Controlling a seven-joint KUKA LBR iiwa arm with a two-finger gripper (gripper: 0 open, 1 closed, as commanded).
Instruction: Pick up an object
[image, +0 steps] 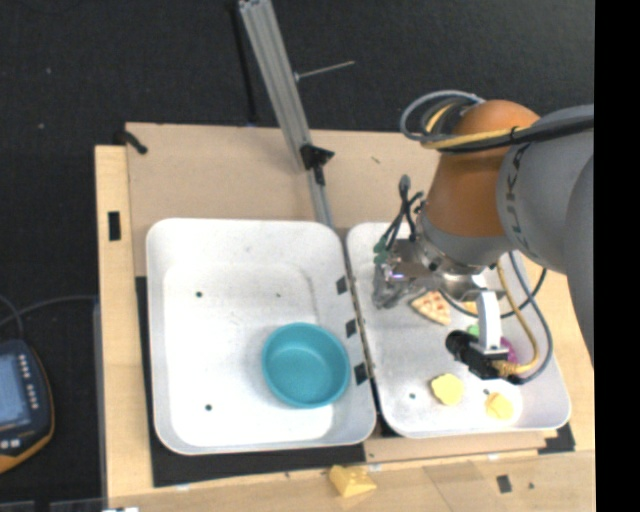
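Hovering gripper (388, 290) by right bin (400, 420) left wall; grip state unclear | blue bowl (305, 364) in left bin (200, 300)

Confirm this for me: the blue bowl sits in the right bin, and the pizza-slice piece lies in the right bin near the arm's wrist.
One thing is wrong: the blue bowl sits in the left bin, not the right one. The camera view shows it near that bin's lower right corner. The rest stands: the pizza-slice piece lies in the right bin, near the arm's wrist.
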